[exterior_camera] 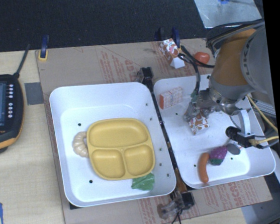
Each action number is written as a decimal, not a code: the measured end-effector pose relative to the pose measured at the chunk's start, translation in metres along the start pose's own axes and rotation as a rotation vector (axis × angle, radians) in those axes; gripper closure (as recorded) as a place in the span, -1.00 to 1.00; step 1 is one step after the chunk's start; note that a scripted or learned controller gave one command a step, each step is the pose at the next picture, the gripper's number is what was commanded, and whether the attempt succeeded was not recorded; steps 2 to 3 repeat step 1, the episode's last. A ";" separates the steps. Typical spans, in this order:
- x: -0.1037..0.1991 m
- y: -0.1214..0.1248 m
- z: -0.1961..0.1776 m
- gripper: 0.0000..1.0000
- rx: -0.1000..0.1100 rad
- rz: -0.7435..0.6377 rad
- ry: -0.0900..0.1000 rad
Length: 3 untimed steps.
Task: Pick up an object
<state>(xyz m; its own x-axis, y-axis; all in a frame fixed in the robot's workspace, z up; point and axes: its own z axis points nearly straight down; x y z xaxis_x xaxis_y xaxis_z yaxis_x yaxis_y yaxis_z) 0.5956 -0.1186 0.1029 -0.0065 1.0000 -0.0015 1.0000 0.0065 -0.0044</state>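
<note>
Gripper sits low in the right bin — touching a small brown-and-white carton; its grip I cannot tell.

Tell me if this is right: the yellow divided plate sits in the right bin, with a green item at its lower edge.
Not quite. The camera view shows the yellow divided plate in the left bin, not the right one. The green item does lie at its lower edge.

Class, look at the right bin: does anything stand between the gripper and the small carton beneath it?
Nothing visible does. The gripper is directly over the small carton in the right bin. The other carton lies apart to the left, and the sausage and purple item lie nearer the front.
</note>
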 end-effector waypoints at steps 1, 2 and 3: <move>0.065 -0.019 -0.090 1.00 -0.003 0.001 0.003; 0.065 -0.019 -0.090 1.00 -0.003 0.001 0.003; 0.065 -0.019 -0.090 1.00 -0.003 0.001 0.003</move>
